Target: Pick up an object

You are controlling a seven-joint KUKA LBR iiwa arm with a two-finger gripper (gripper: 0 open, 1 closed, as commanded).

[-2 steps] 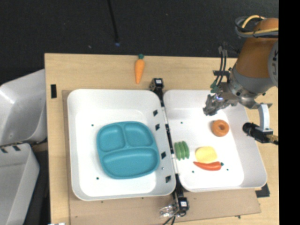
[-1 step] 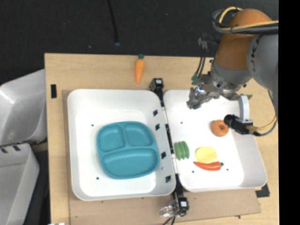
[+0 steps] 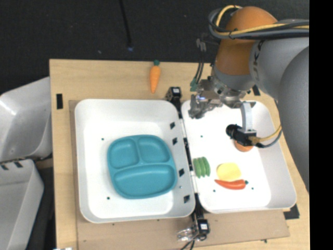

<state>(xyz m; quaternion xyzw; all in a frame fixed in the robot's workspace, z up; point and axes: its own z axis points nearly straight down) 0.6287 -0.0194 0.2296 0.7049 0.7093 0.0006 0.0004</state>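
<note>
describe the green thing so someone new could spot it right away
Start at the right bin of the two white ones. Go to its left wall, near the lower end, where a yellow piece and a red chili lie. The green thing sits just left of them, the only green, ridged item there.

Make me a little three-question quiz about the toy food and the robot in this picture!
1. True or false: the carrot lies inside a bin.
2. Which bin holds the blue tray? A) left bin B) right bin
3. Fill in: the red chili touches the ____ piece.

Key: 1 false, it lies on the wooden bench above the left bin. 2 A. 3 yellow. The claw hovers over the right bin.
</note>
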